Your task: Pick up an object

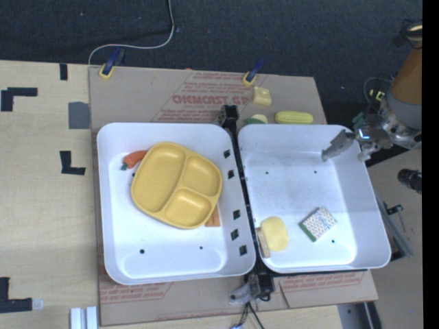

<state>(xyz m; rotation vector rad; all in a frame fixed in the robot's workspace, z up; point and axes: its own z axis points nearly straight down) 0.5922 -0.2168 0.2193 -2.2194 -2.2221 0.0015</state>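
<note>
The gripper hangs over the far right corner of the right bin; how wide it stands cannot be told. The patterned sponge and yellow block lie well apart from it, on the near floor.

We see the yellow tray covering most of an orange thing under it. The arm is cut off at the right edge.

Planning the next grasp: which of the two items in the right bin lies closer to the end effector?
The green-and-white patterned sponge; it lies further right than the pale yellow block, closer to the end effector.
</note>
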